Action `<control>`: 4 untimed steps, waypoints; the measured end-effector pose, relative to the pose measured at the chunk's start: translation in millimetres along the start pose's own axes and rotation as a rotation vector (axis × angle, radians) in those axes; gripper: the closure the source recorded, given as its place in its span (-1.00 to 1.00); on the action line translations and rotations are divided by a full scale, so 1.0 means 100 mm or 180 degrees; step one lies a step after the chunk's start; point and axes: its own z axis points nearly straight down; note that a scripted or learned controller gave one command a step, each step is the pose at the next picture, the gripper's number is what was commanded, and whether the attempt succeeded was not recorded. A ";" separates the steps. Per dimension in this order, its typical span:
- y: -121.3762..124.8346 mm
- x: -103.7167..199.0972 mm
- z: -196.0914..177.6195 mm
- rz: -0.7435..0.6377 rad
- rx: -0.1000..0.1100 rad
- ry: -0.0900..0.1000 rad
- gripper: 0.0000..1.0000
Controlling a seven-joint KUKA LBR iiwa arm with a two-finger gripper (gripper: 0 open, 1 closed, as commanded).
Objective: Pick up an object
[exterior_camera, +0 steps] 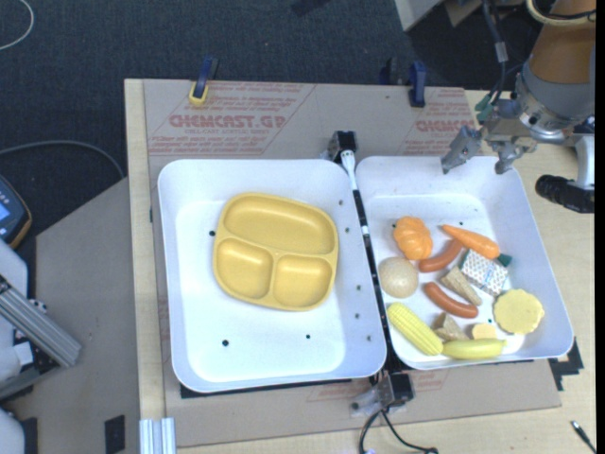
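Jaws of the gripper [482, 149] stand open and unladen at the right bin's [544, 253] twelve o'clock rim, presumably staged for a descent.

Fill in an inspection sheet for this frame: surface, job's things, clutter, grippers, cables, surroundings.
Surface: bench under printed cardboard, bearing the left bin and the right bin side by side.
Job's things: in the right bin lie a carrot, an orange pepper, two sausages, an onion, a corn cob, a banana and a lemon slice; none is held.
Clutter: yellow divided plate in the left bin.
Grippers: gripper with jaws open, above the right bin's far rim.
Cables: white cable on the floor at left; wires below the bins.
Surroundings: dark carpet; clamps at the far edge.
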 end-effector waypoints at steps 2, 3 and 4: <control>-0.03 -0.07 0.50 -0.0003 -0.0023 -0.0004 -1.00; 0.04 -0.11 1.00 -0.0007 -0.0024 -0.0004 -1.00; 0.04 -0.10 1.41 -0.0012 -0.0028 -0.0004 -1.00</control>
